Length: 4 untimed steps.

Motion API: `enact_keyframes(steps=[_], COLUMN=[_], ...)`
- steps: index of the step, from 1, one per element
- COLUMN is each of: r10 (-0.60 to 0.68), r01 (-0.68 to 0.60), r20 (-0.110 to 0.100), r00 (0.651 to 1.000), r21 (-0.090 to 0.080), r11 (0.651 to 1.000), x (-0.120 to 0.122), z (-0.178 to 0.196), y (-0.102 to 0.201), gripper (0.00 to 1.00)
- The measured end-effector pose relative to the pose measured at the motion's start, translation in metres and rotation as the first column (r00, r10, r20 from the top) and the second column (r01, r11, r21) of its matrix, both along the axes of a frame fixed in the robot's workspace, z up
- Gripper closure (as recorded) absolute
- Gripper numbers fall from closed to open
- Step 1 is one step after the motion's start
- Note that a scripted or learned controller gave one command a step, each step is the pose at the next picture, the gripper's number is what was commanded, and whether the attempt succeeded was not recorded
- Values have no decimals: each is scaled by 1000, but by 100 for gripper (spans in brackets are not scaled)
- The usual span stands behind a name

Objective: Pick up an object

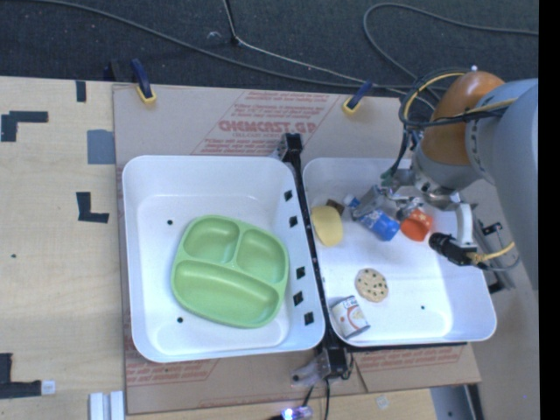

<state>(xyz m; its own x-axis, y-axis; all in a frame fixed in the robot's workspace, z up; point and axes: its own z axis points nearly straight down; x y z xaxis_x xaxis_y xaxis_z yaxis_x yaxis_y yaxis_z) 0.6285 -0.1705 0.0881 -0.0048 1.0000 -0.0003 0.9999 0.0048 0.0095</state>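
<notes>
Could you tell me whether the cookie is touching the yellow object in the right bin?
Apart. The camera view shows bare white bin floor between the cookie and the yellow object, which lies higher up beside the divider.

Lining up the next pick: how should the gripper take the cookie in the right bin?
The cookie lies flat on the floor of the right bin, apart from the yellow piece and the small carton. I'd come straight down from above and pinch across its round edge; it looks thin, so the fingers would need to reach almost to the floor. Any direction across seems to work.
</notes>
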Motion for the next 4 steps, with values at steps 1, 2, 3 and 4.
enact_keyframes(steps=[1,2,3,4], r10=[-1,-3,-3,-4], r01=[1,3,3,4], r20=[-4,-6,-6,-9], r00=[1000,1000,1000,1000], r21=[-3,-1,-1,0], r11=[1000,1000,1000,1000], x=[-2,9,17,17], z=[9,62,112,123], y=[-1,-4,4,4], gripper=[100,100,100,100])
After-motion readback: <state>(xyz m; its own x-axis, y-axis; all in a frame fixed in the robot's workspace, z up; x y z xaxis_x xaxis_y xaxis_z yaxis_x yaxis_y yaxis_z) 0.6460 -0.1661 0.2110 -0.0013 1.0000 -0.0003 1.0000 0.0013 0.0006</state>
